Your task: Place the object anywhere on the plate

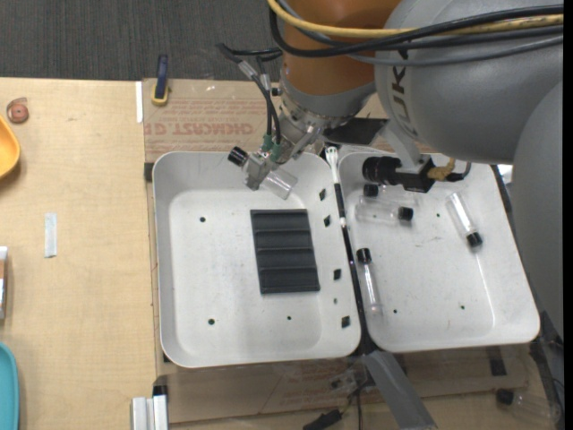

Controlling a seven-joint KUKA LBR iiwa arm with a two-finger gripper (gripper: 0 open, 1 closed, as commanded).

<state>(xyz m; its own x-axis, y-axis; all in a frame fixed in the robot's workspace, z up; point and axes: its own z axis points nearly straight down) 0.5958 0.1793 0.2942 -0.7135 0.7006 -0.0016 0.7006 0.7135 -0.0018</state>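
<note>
The grey arm with its orange band reaches in from the right, and its two-finger gripper (269,170) hangs over the far edge of the left white bin (179,267). Between the fingertips sits a clear plastic tube with a black cap (260,170), so the gripper is clamped on that tube; the cap points toward the left and the clear body angles down toward the right, lifted off the bin floor. Just below the gripper, on the floor of the left bin, lies the black ribbed rectangular plate (285,251), near the held tube but apart from it. The tube is above the bin area just beyond the plate's far edge, not over the plate itself. In the right white bin (501,321) lie several more clear tubes with black caps: one (465,219) near the right side, one (367,280) along the left wall, and others close under the arm.
</note>
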